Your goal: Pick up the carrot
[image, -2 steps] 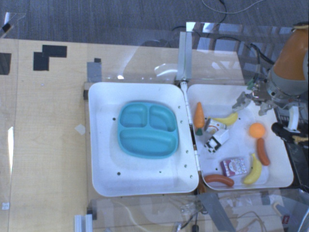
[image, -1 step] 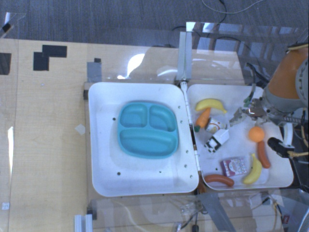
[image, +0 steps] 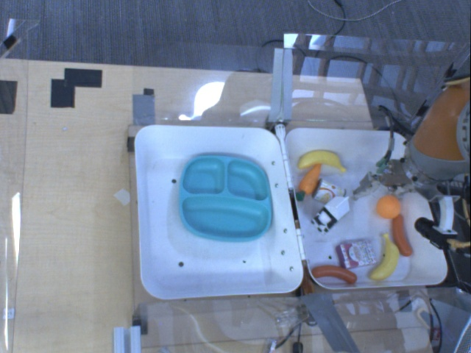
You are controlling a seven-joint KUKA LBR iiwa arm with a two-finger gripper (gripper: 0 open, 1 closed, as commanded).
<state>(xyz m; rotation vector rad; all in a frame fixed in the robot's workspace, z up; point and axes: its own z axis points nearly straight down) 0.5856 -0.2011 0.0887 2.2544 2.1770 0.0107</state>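
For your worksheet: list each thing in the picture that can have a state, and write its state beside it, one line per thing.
carrot: lying in the right bin, by the divider, not gripped
claw: over the right bin, apart from the carrot
blue tray: flat in the left bin, compartments bare
upper banana: lying flat, touching the carrot's top end
orange: resting in the right bin

Pale wooden bench [image: 66, 219], black tape patches [image: 73, 87], grey carpet floor [image: 147, 13], loose cable [image: 353, 6], glare on clear panel [image: 206, 98]
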